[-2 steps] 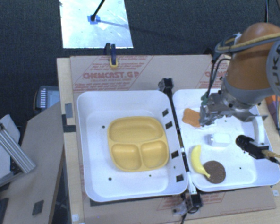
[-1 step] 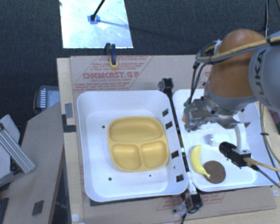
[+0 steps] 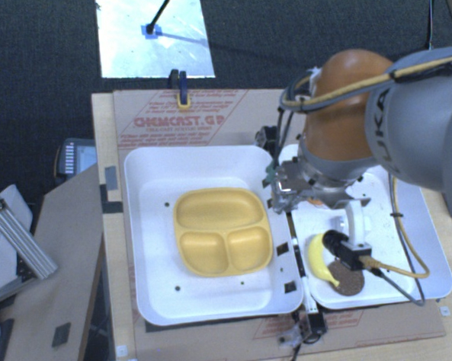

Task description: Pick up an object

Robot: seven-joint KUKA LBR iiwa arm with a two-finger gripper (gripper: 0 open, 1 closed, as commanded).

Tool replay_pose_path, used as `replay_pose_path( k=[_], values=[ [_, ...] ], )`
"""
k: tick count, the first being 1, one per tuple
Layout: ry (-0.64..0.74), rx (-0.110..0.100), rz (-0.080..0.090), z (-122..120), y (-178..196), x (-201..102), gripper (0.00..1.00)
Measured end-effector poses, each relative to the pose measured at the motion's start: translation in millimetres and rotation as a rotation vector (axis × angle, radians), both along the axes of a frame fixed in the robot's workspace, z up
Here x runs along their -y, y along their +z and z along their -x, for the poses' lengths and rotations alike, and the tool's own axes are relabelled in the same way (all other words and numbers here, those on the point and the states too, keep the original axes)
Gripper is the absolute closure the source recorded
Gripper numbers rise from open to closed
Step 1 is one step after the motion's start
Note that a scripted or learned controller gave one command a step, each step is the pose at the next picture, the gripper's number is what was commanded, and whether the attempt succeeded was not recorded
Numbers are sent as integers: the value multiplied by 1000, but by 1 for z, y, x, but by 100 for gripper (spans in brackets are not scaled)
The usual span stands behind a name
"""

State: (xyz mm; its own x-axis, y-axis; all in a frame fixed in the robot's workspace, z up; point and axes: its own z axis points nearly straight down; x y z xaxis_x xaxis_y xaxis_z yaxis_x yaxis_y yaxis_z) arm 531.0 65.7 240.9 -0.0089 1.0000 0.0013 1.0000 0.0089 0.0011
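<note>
A yellow three-compartment plate (image 3: 218,231) lies in the middle of the left bin (image 3: 148,219). In the right bin (image 3: 428,266), near its front left corner, lies a small yellow banana (image 3: 316,259) with a brown round disc (image 3: 347,280) touching its front end. My gripper (image 3: 312,195) hangs under the orange-banded wrist over the right bin's left half, just behind the banana. The wrist hides its fingers. I see nothing held in it.
The bins rest on a cardboard sheet (image 3: 184,117) held by a yellow-and-black clamp (image 3: 181,91) at the back. A narrow divider (image 3: 293,248) separates the bins. A small screen device (image 3: 76,158) and a metal rail (image 3: 15,234) stand off the bench at left.
</note>
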Motion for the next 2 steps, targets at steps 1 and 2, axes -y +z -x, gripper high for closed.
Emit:
replay_pose_path(
  k=[1,2],
  values=[
    [0,-2,0,17,-18,-42,100],
    [-6,0,1,12,-21,-40,100]
  ],
)
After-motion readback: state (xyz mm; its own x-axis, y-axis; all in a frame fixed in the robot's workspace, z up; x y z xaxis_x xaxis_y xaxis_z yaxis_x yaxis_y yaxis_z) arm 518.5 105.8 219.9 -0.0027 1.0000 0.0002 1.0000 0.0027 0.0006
